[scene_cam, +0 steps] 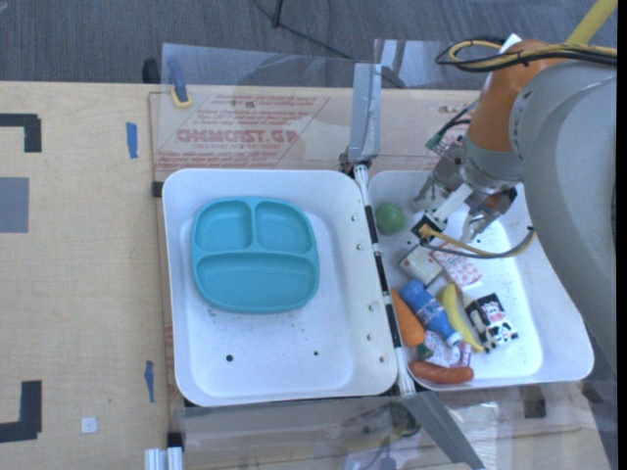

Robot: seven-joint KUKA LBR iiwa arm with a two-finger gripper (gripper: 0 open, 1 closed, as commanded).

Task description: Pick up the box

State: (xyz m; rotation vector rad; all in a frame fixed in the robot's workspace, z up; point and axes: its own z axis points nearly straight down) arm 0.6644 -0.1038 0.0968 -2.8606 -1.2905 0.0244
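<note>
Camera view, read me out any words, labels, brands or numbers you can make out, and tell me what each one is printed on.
"CHEMCAST GP", roughly: large faint red print on the cardboard sheet behind the two bins; the last letters are unsure.
Smaller red lines above and below it: too blurred to read.
Small box in the right bin: label too small to read.
Blue bottle: label unreadable.
Black-and-white packet: markings unreadable.

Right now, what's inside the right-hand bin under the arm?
The right bin holds a green ball, a small box, a blue bottle, a banana, a carrot, a sausage and a black-and-white toy. The arm covers its upper right part.
</note>
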